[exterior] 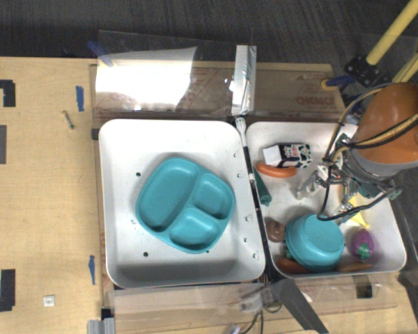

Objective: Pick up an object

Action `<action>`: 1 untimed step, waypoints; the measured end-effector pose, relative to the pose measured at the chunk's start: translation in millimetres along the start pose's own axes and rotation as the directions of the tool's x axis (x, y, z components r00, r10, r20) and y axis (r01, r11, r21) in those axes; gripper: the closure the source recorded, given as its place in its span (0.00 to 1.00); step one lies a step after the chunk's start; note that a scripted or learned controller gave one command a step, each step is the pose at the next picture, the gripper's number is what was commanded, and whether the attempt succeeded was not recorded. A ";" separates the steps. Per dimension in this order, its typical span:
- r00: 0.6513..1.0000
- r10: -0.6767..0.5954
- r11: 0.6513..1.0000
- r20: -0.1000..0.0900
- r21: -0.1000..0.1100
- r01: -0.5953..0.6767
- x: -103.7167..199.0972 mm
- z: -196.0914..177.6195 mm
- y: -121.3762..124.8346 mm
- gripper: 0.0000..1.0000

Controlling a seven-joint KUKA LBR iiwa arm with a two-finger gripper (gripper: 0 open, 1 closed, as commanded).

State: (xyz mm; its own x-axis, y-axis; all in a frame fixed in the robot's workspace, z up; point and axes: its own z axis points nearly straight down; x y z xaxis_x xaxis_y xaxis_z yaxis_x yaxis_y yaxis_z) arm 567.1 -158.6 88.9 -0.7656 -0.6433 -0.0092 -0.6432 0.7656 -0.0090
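My gripper hangs low over the middle of the right bin, with the grey arm and its orange band reaching in from the right. Just left of it lie an orange sausage-shaped piece and a small black-and-white carton. A teal bowl sits directly in front of the gripper, toward the near edge. A purple item and a yellow piece lie to the bowl's right. Cables partly cover the wrist.
The left bin holds a teal divided plate. In the right bin, a brown lump and a teal stick lie near the left wall, and a brown-red item lies by the front wall.
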 end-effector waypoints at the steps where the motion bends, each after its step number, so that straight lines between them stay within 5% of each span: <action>1: 0.997 0.073 0.997 0.000 -0.002 -0.073 -29.3 1.4 -34.2 0.00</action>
State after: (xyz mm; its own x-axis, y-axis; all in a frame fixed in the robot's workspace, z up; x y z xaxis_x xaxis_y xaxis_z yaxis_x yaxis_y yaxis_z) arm 611.5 -165.9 88.1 -0.8103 -0.5859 -0.0097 -0.5858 0.8104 -0.0066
